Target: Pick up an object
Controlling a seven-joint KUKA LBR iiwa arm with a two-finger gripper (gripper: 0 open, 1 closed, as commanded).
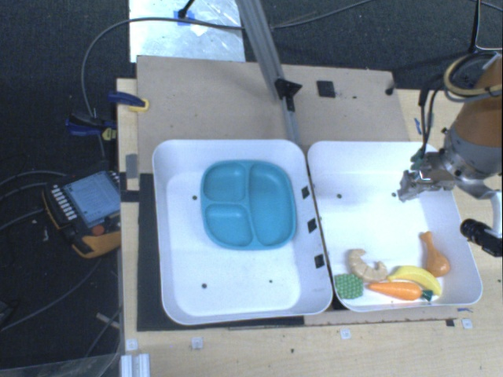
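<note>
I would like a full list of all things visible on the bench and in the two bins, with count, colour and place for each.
left bin: 1, white, left half of bench
right bin: 1, white, right half of bench
divided plate: 1, blue, in left bin
banana: 1, yellow, right bin, near corner
carrot: 1, orange, in front of banana
drumstick: 1, orange-brown, right bin, right side
beige toy: 1, tan, left of banana
green piece: 1, green, right bin, front left
arm: 1, grey and orange, from right
gripper: 1, grey, over right bin
</note>
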